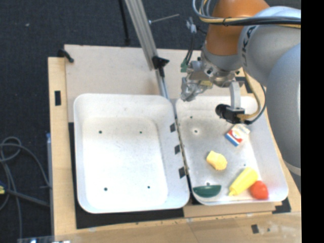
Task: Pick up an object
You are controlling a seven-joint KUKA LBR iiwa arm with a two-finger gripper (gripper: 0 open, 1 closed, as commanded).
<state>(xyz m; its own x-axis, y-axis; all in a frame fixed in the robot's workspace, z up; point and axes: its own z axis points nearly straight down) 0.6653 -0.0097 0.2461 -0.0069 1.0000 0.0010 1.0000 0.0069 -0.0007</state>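
Worktop (109,59): pale tan board, set on dark carpet that fills the upper left and left edge of the frame, with loose cables (20,161) lying at lower left. A slanted aluminium strut (144,32) rises from the board's upper centre. Bins, two, shallow and white, side by side: the left bin (126,156) at centre-left, its floor showing only four small dark holes; the right bin (202,123) at centre-right, their inner rims touching down the middle. Objects, five, all in the lower half of the right bin: one small white carton with red and blue print (237,135), near the right wall; one yellow lump (216,160), mid-floor; one yellow bottle shape (243,180), lying at a slant; one red ball (259,189), touching the bottle's lower right end at the corner; one dark green piece (207,190), against the lower rim. The upper part of the right bin's floor is bare. Arm, one, grey with orange band, enters from the upper right; its gripper (189,92) hangs over the upper left corner of the right bin, well apart from every object, grasping nothing; finger spread cannot be told.
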